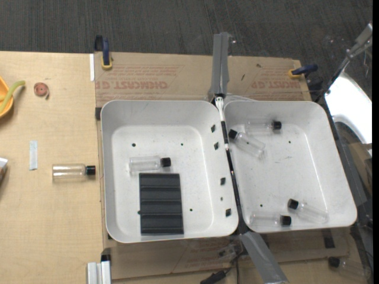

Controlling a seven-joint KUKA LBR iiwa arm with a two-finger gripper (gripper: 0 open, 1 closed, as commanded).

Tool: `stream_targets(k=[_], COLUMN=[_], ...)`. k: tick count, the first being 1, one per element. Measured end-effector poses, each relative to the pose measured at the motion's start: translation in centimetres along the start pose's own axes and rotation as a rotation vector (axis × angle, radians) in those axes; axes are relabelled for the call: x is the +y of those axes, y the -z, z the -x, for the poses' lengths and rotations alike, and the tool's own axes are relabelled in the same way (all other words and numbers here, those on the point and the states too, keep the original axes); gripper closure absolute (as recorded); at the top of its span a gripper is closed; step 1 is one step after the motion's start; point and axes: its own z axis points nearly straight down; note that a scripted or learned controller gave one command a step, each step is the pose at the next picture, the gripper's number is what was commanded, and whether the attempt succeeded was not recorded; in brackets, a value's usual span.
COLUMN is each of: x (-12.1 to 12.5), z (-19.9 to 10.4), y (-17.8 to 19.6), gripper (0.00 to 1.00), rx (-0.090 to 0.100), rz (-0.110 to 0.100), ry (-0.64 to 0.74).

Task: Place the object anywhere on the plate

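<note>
A black ribbed plate (160, 203) lies flat in the front half of the left bin (115, 129). Just behind it a clear vial with a black cap (148, 164) lies on its side, cap to the right, close to the plate's far edge. The right bin (320, 158) holds several more clear black-capped vials: two at the back near the divider (247, 143) (260, 126) and two near the front edge (267, 220) (308, 210).
Another clear vial (72, 171) lies on the wooden bench left of the bins. A small reddish disc (40, 89), a yellow object (6, 99) and a white strip (33, 155) sit further left. Clamps (104, 52) (302, 71) hold the cardboard behind the bins.
</note>
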Motion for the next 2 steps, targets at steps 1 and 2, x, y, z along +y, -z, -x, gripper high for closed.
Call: stream_targets(k=[1,2], x=[1.7,0.0], z=[-5.7,0.0], y=[0.1,0.0], gripper=[0.0,0.0], rx=[0.001,0.0], rz=[-0.001,-0.001], ry=[-0.104,-0.239])
